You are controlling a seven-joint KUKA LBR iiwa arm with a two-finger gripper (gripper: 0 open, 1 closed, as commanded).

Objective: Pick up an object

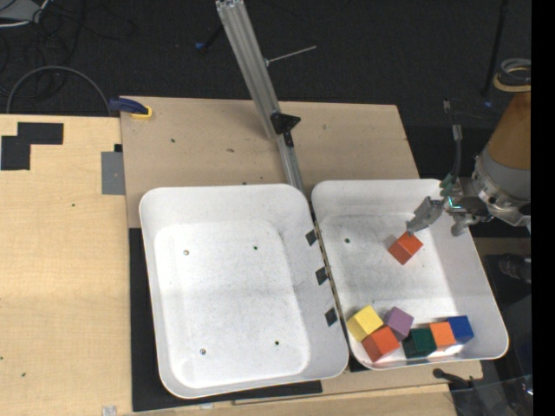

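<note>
Right bin (373, 189) as the anchor, white, shallow, speckled with fine dark dots. Near its middle, toward the far right side, a lone orange cube (405, 248), tilted on the floor of the bin. Directly above and to the right of that cube, the gripper (440, 221), reaching in over the bin's right rim; fingers (425, 215) spread apart with nothing between them, the nearer fingertip just beside the cube's upper corner, contact too fine to judge.

Clustered in the right bin's near corner: yellow cube (366, 321), purple cube (399, 321), red cube (380, 343), green cube (420, 342), small orange block (443, 333), blue cube (460, 328), all packed close together.

Touching the right bin's left edge, the left bin (173, 202), joined to it by black clips (322, 275).

Under the right bin, a brown fibreboard tabletop (347, 137). Rising at a slant from behind the bin's far left corner, an aluminium rail (256, 68). Far to the bin's left, a paler plywood panel (52, 250) with black blocks (30, 141) and a grey patch (111, 172). At the tabletop's far left corner, a blue and yellow clamp (130, 107). Beyond the tabletop, dark floor with looped cables (35, 76).
</note>
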